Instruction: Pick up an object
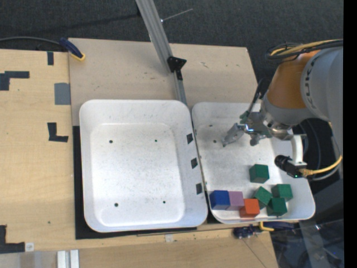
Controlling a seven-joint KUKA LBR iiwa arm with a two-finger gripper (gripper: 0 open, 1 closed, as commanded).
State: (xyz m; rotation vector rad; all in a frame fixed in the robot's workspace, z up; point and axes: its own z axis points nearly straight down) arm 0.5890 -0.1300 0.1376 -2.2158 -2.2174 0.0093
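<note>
Wooden bench point(33, 149) on dark carpet, two shallow white bins side by side on a black mat. A slanted metal pole point(159, 32) crosses the bench's far edge toward the seam between the bins.

The gripper point(241, 134) hangs over the far half of the right bin point(223, 113), above bare floor. Two fingers show, spread apart, one reaching toward the seam side; nothing sits between them, so it holds nothing. The grey arm point(312, 88) with its orange band comes in over the bin's right edge.

Nearest candidate: a lone green block point(259, 173), nearer the bin's front than the gripper, toward the right edge, apart from the rest. Beyond it, a cluster packed into the front right corner: blue block point(220, 199), purple block point(236, 199), orange block point(251, 207), and three more green blocks point(278, 199), several touching or very close.

Handling, as a judgement: small rigid blocks, light, probably wood or plastic, not fragile. Flat faces look smooth, so they could slip if pinched off-centre. Best hold is across two opposite flat sides, centred.

Orientation: the lone green block is roughly cube-shaped, no clear long axis. It sits flat, turned slightly against the bin's edges, so the fingers would need a small twist to meet its sides squarely. It has free space all round; the cluster does not, and fingers dropping there risk landing on a neighbour.

Left bin point(95, 116) plays no part.
</note>
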